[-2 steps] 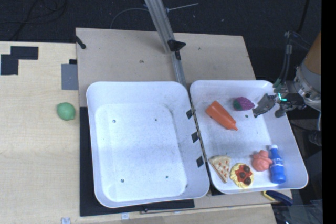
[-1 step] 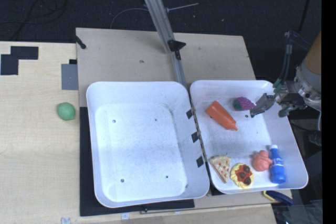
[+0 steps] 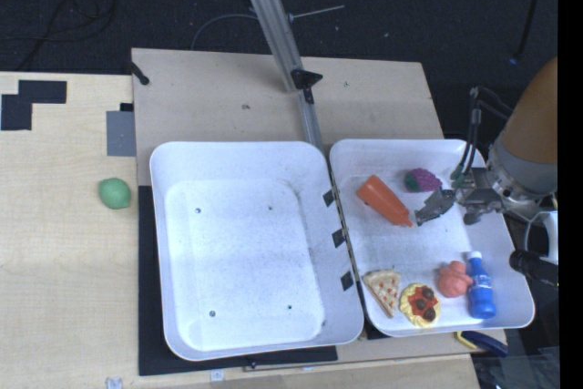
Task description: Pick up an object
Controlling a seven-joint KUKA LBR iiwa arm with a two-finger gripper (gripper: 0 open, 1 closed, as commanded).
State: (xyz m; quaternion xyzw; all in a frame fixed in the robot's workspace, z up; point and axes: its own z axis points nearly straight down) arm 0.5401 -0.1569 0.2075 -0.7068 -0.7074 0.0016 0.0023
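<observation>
Two white bins are observed side by side on the worktop [image 3: 273, 96]; the left bin [image 3: 182, 161] carries no objects, while the right bin [image 3: 521, 310] holds the candidates for picking. The gripper [image 3: 448, 200] is positioned low over the right bin, between the carrot [image 3: 383, 200] and the grapes [image 3: 422, 179], just beside the carrot's thick end. The fingers are seen spread apart, and nothing is held between them. A pizza slice [image 3: 383, 289], a small round pizza [image 3: 420, 303], a red lump [image 3: 451, 278] and a blue bottle [image 3: 479, 288] are noted well apart along the bin's near edge. A green ball [image 3: 115, 193] lies outside the bins. It is judged that the carrot is the likeliest target; a closure from this position could meet only its end, so the carrot could be pushed aside or squeezed out. Contact with the grapes is a lesser risk.
</observation>
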